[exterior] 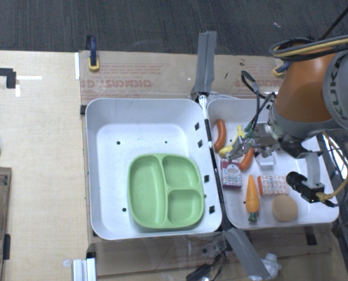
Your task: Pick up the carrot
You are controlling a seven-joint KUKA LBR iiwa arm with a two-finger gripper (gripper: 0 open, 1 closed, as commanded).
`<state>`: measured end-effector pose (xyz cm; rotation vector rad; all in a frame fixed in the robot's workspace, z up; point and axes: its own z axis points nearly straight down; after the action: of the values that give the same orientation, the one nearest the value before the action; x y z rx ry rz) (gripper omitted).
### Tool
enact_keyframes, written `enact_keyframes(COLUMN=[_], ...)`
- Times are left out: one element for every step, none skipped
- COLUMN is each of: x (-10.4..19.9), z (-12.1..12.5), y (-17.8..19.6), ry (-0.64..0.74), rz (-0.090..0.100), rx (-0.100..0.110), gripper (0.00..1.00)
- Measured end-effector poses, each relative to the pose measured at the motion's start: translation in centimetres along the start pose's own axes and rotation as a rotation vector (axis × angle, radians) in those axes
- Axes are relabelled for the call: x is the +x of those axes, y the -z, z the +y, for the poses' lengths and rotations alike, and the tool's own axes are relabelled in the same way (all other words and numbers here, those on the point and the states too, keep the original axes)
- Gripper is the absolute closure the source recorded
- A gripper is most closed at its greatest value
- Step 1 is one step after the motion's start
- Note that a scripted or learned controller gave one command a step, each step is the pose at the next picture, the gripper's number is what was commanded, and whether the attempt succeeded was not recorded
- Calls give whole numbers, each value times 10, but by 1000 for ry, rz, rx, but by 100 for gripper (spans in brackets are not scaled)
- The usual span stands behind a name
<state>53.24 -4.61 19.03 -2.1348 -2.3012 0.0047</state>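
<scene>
Two white bins sit side by side on the bench. Left bin [103, 157] carries a green three-compartment plate [165, 191], set toward its near right corner.

Right bin [326, 215] carries the food items. Carrot [252, 196] lies near the bin's front edge, left of centre, orange body pointing away from the camera, green stem end toward the front rim. It touches nothing metallic and lies apart from the gripper. Just right of it: a small red-and-white carton [271, 185], and a tan bun [285, 208] by the front edge. Just left: a red packet [231, 174] against the bin's left wall. A hot dog sausage [220, 133] lies along the left wall toward the back.

Gripper [244, 151] hangs over the bin's left-centre, behind the carrot, among a small red item and a yellow piece. Finger spacing: cannot tell, clutter hides the tips.
</scene>
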Motion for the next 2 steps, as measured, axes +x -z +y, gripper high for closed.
enact_keyframes(x=[-55,-48], z=[-20,-52], y=[-92,-95], ry=[161,-242], rz=[-1,3], rx=[-4,-14], gripper=[0,0])
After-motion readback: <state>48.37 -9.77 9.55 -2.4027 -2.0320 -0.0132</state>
